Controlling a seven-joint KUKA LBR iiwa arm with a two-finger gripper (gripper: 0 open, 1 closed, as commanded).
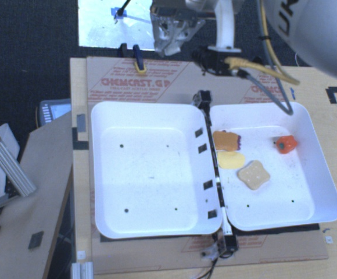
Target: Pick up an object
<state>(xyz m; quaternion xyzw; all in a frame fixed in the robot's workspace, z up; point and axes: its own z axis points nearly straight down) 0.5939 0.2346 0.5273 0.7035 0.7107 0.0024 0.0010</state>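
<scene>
The right bin holds several small objects. An orange piece with a purple edge lies near its left wall, with a flat yellow piece just below it. A tan toast-shaped piece sits a little lower and to the right. A red-orange object rests toward the bin's far right. My gripper hangs high at the top of the view, above the cardboard behind the left bin, with nothing between its fingers. It is well away from all the objects.
The left bin stands beside the right one, joined along a clipped seam. Yellow and grey cables trail over the back of the right bin. A blue-and-yellow clamp holds the cardboard's rear edge.
</scene>
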